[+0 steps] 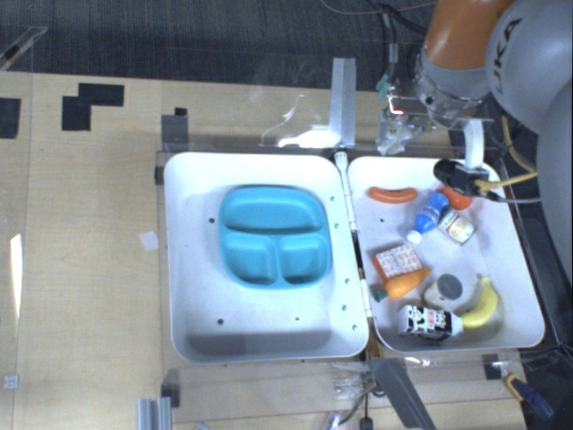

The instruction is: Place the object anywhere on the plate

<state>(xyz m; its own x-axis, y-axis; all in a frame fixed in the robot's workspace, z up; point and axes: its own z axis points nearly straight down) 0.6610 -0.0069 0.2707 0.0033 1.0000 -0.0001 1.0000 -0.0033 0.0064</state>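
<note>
A blue plate (pixel 273 236) with three compartments lies in the middle of the left bin (pixel 192 321), with nothing on it. My gripper (pixel 395 138) hangs above the back rim of the right bin (pixel 528 316), near the divider between the bins. Nothing shows in it. The closest object is a red sausage (pixel 393 194), lying just in front of and below the gripper. The plate is well to the gripper's left.
The right bin also holds a blue bottle (pixel 430 213), a small can (pixel 459 229), a patterned box (pixel 398 261), a carrot (pixel 403 284), a grey round piece (pixel 446 288), a banana (pixel 484 305) and a black-and-white bottle (pixel 428 322). A metal post (pixel 343 101) stands behind the bins.
</note>
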